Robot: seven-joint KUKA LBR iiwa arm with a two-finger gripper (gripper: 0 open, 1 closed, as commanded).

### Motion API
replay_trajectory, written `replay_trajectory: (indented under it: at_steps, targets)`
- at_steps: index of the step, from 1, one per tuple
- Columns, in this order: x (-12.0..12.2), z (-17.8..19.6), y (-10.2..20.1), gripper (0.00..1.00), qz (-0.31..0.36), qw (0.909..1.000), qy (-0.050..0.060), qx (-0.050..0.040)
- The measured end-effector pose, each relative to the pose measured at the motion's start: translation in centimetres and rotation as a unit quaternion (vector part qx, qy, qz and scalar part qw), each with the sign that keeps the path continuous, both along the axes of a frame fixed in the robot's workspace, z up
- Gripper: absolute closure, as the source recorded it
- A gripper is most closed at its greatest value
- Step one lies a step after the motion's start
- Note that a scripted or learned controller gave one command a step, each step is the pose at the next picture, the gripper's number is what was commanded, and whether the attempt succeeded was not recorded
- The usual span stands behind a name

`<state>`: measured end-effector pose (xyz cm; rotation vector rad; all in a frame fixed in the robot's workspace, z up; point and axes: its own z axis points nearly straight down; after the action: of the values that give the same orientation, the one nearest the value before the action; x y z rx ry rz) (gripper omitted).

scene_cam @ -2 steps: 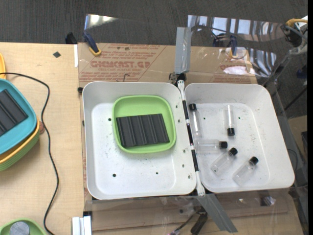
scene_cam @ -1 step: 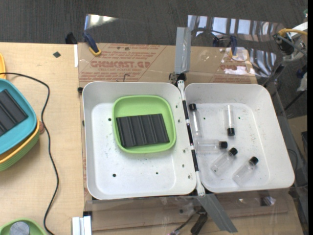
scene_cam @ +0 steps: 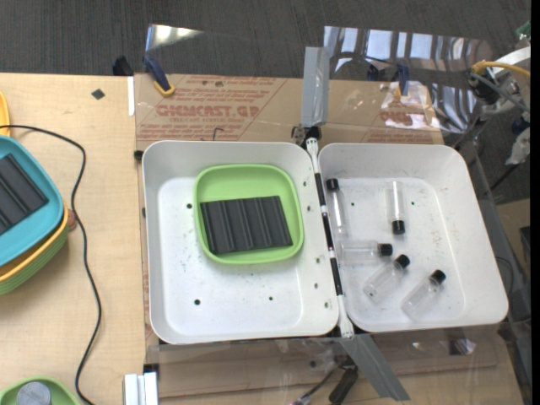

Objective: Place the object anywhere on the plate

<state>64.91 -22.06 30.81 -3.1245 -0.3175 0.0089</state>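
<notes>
Five clear vials with black caps lie loose in the right bin point(scene_cam: 472, 226), all on their sides and none on the plate. One vial point(scene_cam: 336, 209) runs along the bin's left wall, cap toward the far edge. A second vial point(scene_cam: 394, 202) lies nearer the middle, cap pointing toward the near edge. A third vial point(scene_cam: 361, 250) lies crosswise below those, cap to the right. A fourth vial point(scene_cam: 381, 280) is slanted just beside the third one's cap, and a fifth vial point(scene_cam: 420, 295) is slanted the same way, closest to the near right corner. Which of them is the task's object cannot be told. The green plate point(scene_cam: 245, 174) sits in the far half of the left bin point(scene_cam: 236, 310), square with rounded corners, and a dark ribbed mat point(scene_cam: 249, 224) covers its floor. The two bins touch along a shared middle edge. Claw state: cannot tell. Behind the bins lies printed brown cardboard point(scene_cam: 219, 108) with a blue clamp point(scene_cam: 156, 67) at its far left corner. At the bench's left edge is a stack of teal and green trays point(scene_cam: 29, 226), and a black cable point(scene_cam: 87, 251) trails past them toward the near edge.
</notes>
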Motion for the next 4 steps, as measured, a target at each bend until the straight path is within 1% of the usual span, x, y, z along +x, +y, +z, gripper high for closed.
replay_trajectory:
  at_steps: [1, 2, 3, 4]
  targets:
    - [-0.8, -2.9, 0.0, 0.00, -0.001, 1.0000, 0.000, 0.0001]
    - [-0.9, 6.2, -0.1, 0.00, 0.001, 1.0000, -0.001, 0.0001]
    - [0.5, 13.2, -0.1, 0.00, 0.002, 1.0000, -0.001, 0.0002]
    - [0.2, 13.1, -0.1, 0.00, 0.000, 1.0000, 0.000, 0.0004]
